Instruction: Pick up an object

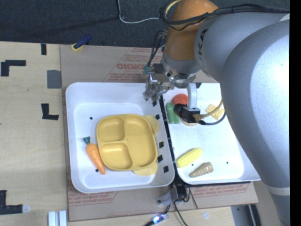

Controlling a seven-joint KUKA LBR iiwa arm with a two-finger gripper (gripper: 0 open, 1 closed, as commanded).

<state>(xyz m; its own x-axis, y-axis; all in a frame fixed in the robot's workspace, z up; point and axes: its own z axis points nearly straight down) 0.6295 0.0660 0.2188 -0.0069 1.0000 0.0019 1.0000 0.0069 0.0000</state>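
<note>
The claw (pixel 153 95) is hanging just above centre of the frame, over the far end of the wall where the two bins are meeting. Its metal tip is too small and cluttered to read, so I cannot tell its state or whether it is carrying anything.

Just right of it, in the upper left of the right bin (pixel 221 175), a red and green vegetable (pixel 176 106) is lying beside a black fitting with a cable. A pale yellow piece (pixel 215 110) is sitting a little further right. Lower in that bin, a corn cob (pixel 188 157) and a tan cone (pixel 201 169) are lying near each other.

In the left bin (pixel 77 102), a yellow divided plate (pixel 127 141) is filling the middle. A carrot (pixel 95 156) is lying against the plate's lower left edge.

The grey arm (pixel 256 74), with its orange band, is reaching in from the right and covering the upper right of the frame.

Any of these items would serve as the object to pick. The risk, as I judge it, is the claw coming down on the dividing wall and striking it, or nudging the vegetable aside instead of gripping it. The cable could also be snagging nearby.
</note>
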